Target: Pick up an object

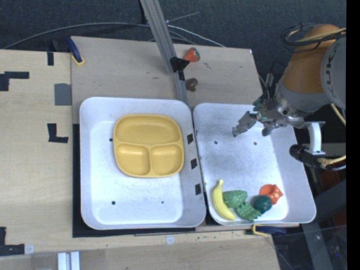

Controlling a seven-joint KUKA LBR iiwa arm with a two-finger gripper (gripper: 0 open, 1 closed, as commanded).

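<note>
**Reaching over the right bin, nothing held**

Nearest, a yellow plastic banana (220, 202), green leafy toys (239, 203) and an orange-red toy (271, 192) cluster in the shallow white right bin's (236, 156) front corner. Farther back over that bin, my two-finger gripper (256, 125) hangs spread apart, empty, probably staged for descending.
</note>
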